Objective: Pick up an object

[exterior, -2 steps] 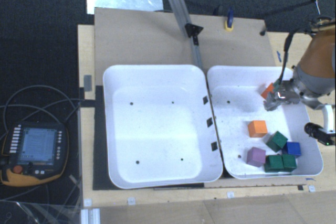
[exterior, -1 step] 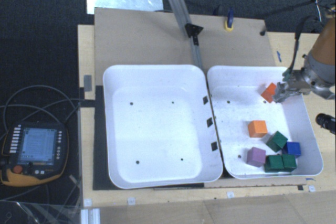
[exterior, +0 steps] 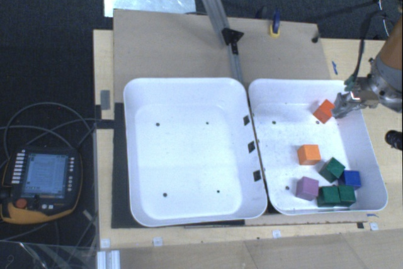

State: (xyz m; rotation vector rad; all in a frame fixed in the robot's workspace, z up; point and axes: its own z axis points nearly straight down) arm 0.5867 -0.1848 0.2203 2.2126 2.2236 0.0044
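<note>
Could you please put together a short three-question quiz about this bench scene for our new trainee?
1. True or false: all the small blocks lie in the right-hand shallow white bin.
2. Which block lies nearest the gripper? A) the purple cube B) the tilted orange-red cube C) the blue cube
3. Fill in: the lighter orange cube sits just up and to the left of a dark ____ block.

Key:
1. True; the left-hand shallow white bin holds no blocks.
2. B; it lies right beside the gripper, near the bin's far right side.
3. green.
</note>
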